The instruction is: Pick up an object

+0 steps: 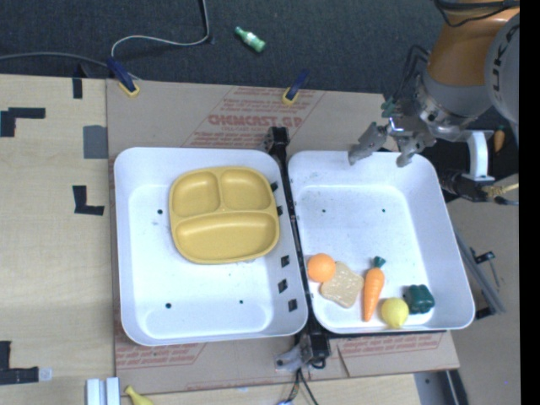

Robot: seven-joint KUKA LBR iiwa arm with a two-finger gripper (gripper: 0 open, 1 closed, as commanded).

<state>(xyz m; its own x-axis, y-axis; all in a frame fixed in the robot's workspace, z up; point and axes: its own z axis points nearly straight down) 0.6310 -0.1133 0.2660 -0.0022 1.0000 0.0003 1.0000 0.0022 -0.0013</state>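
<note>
We see the gripper [381, 151] spread open and empty over the right bin's [439, 197] far edge, since the toy food [367, 291] crowds its near edge.

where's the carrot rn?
The carrot lies in the right bin, near its front edge, leafy end pointing away from the camera. The bread slice touches it on the left; the lemon sits just right of its tip.
</note>
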